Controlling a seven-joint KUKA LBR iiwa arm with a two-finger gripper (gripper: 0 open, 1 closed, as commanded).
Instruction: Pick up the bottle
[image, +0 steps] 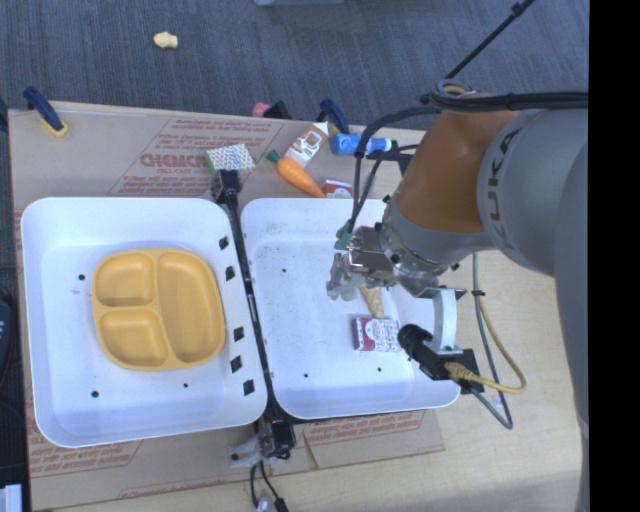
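Over the right bin (300, 400), my gripper (352, 280) hung just beside the small red carton (376, 334); finger state, I couldn't tell.

Robot gripper (350, 275) low inside the right bin (300, 370), just beside a small red carton (375, 334).

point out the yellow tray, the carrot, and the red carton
yellow tray (158, 308), camera view, middle where its dividers meet
carrot (298, 177), camera view, orange body
red carton (377, 335), camera view, top face
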